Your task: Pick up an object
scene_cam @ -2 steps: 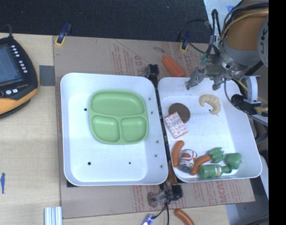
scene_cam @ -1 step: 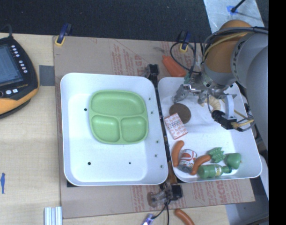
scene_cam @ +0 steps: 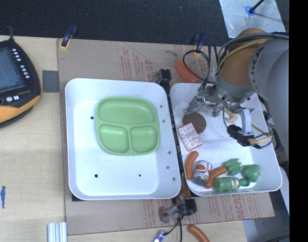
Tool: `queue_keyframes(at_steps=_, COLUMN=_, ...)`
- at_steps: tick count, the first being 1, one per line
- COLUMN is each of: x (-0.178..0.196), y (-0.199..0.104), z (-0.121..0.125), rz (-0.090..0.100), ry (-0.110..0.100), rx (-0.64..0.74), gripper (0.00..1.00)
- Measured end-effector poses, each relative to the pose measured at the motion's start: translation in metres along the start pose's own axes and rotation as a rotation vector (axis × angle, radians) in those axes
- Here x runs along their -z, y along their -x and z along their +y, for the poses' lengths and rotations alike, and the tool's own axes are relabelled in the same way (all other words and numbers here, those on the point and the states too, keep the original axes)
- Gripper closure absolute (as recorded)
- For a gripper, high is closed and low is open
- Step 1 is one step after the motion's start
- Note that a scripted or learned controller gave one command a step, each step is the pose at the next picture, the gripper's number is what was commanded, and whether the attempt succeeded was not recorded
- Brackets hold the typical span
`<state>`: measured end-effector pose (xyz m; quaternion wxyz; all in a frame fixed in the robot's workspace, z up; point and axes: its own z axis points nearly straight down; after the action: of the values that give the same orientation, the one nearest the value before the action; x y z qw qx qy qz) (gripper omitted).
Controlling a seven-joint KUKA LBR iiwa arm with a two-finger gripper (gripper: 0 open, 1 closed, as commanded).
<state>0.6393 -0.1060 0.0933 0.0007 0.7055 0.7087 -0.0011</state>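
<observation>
In the camera view, we are looking down on a counter (scene_cam: 33, 150) carrying two white bins. The left bin (scene_cam: 83, 175) is holding a green divided plate (scene_cam: 127, 125). The right bin (scene_cam: 264, 150) is holding the candidates for picking: a brown disc (scene_cam: 194, 121), a small red-and-white packet (scene_cam: 189, 136), two orange sausage-shaped pieces (scene_cam: 191, 164), and green toy vegetables (scene_cam: 238, 175) near the front edge.

The claw (scene_cam: 209, 101) is hanging over the far end of the right bin, just beside the brown disc; we cannot tell whether it is apart or together, and we are seeing nothing in its grip.

We are judging the brown disc the nearest target. It looks light, stiff and flat, so it should be taken across its rim. The packet looks thin and may slide; the sausages look smooth and rounded, best pinched across their middle.

The packet's printing is too small for us to read. Red lettering on the cardboard under the bins is likewise illegible.
</observation>
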Motion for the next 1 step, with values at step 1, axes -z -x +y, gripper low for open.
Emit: queue_keyframes(at_steps=1, x=-0.0012, y=0.0281, z=0.0169, rz=0.002, ry=-0.002, rx=-0.002, gripper=0.00)
